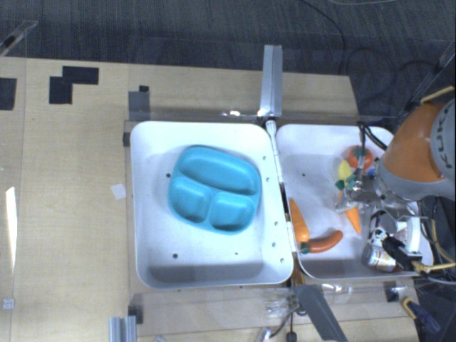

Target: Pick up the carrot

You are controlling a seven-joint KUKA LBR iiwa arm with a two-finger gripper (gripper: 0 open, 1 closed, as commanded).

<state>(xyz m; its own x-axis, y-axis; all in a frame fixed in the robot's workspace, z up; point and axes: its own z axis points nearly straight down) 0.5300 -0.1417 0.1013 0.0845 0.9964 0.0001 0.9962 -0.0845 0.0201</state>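
An orange carrot lies in the right bin against the divider, with a green tip at its near end. A smaller orange cone-shaped piece sits further right, directly under my gripper. The gripper hangs low over the right bin's middle right, below the arm's orange band. It is well to the right of the long carrot and not touching it.
A reddish-brown sausage lies beside the carrot's near end. A cluster of small yellow, red and green toys sits behind the gripper. A metal can lies in the near right corner. The left bin holds a blue divided plate.
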